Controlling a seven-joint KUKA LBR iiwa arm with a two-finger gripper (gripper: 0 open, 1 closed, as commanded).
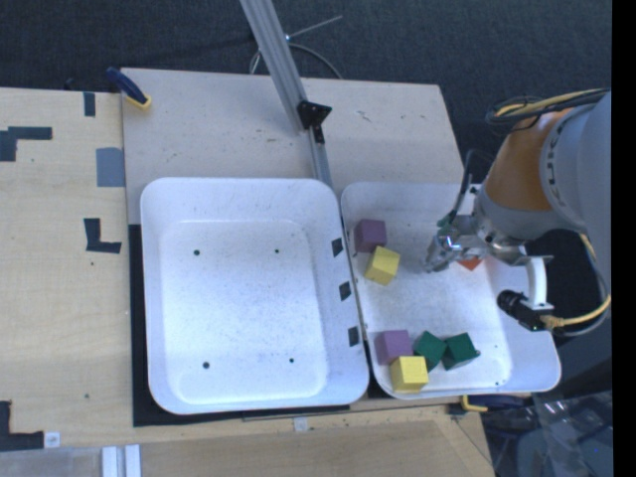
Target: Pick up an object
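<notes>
A yellow block (383,264) lies just left of the pincer (440,257), whose opening I cannot tell, in the right bin (527,366).

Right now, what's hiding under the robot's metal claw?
Under the gripper a small orange-red thing peeks out on the right white bin. The claw covers most of it, so its shape stays unknown.

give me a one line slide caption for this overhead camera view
KUKA arm's gripper low in the right bin beside purple, yellow and green blocks.
</notes>
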